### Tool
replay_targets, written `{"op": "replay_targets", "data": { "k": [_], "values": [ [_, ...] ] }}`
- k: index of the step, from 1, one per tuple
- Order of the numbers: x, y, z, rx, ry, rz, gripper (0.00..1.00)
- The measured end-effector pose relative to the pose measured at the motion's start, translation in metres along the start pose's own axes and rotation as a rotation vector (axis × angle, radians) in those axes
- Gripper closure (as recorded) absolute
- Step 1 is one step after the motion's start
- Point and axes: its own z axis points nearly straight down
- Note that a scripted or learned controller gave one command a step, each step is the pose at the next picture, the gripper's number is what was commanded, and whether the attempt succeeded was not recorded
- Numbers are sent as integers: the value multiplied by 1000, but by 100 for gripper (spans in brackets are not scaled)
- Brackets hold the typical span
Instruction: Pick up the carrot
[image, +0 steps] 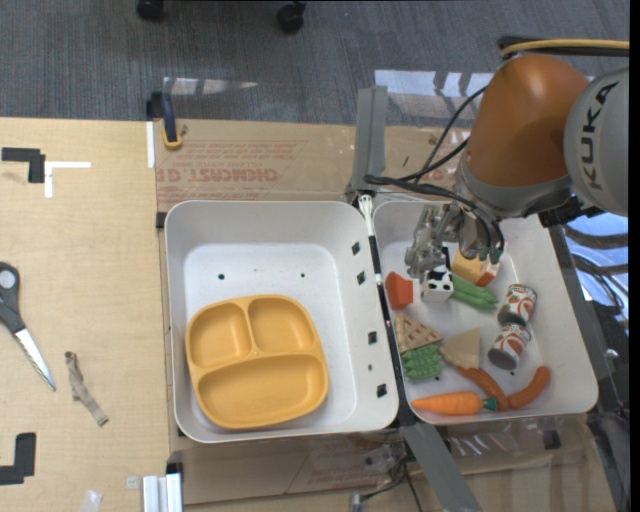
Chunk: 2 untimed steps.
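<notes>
The carrot (450, 403), orange with a small green top at its right end, lies flat near the front edge of the right bin (570, 340). My gripper (432, 262) hangs over the back left part of that bin, well behind the carrot, its metal fingers pointing down just above a black-and-white die (436, 287). The carrot lies apart from the gripper, with other toy food between them.
The right bin also holds a red piece (400, 291), green pods (474, 294), a yellow block (470, 266), two cans (513, 322), sandwich wedges (440, 345), lettuce (421, 363) and sausages (512, 390). A yellow divided plate (257, 358) sits in the left bin (200, 240). Scissors (20, 330) lie on the bench.
</notes>
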Motion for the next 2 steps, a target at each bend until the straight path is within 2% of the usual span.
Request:
{"op": "replay_targets", "data": {
  "k": [1,2],
  "values": [
    [11,-79,81,0,-1,-293,100],
    [26,-69,-34,-1,-2,-533,100]
  ]
}}
